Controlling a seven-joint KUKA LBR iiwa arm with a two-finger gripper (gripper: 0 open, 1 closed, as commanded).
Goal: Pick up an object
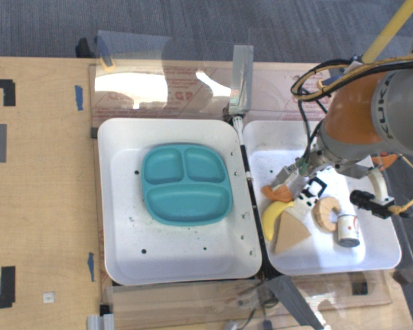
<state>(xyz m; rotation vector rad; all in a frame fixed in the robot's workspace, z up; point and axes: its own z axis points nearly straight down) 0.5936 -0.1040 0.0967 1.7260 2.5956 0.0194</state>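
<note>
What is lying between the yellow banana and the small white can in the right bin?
In the camera view, between the banana and the can lie a tan wedge-shaped block and a round, bagel-like tan piece.

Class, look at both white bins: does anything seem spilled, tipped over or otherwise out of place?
Small dark specks are scattered over the floor of the left bin around the teal divided plate, like crumbs or dirt. In the right bin, the small can lies on its side. Nothing looks broken.
</note>
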